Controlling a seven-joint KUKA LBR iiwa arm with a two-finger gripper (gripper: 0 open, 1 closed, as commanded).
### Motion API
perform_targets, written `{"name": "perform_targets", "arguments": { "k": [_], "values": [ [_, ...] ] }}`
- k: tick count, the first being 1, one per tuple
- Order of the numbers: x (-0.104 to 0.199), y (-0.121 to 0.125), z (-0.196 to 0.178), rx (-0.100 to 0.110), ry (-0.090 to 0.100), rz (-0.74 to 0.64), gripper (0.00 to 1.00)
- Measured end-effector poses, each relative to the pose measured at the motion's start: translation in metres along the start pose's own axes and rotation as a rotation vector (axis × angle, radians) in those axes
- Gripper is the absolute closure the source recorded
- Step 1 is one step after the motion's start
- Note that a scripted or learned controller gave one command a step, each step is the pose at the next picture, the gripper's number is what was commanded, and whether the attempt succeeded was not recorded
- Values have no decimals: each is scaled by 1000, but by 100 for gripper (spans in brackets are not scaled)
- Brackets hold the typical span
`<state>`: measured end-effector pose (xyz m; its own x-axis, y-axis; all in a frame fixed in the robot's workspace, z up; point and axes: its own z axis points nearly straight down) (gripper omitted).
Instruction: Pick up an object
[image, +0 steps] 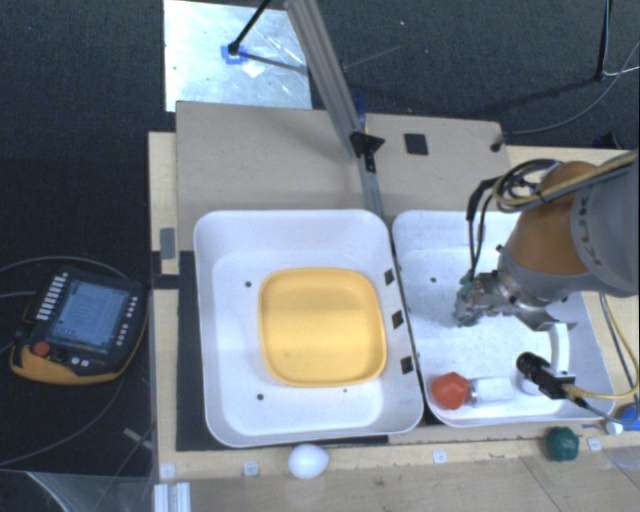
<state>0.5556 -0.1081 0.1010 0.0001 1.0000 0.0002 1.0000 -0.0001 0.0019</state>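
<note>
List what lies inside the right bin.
In the right bin lie a red ball and a white object beside it. The gripper hangs over the floor; the arm covers the far-right part.

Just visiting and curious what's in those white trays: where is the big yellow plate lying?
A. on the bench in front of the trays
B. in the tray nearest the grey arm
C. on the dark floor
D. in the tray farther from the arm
D: the yellow plate lies flat in the left bin, while the arm reaches over the right bin.
</note>
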Motion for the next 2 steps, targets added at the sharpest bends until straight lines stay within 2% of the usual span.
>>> {"name": "perform_targets", "arguments": {
  "k": [2],
  "values": [
    [-5,-8,-90,-2,-1,-1,100]
  ]
}}
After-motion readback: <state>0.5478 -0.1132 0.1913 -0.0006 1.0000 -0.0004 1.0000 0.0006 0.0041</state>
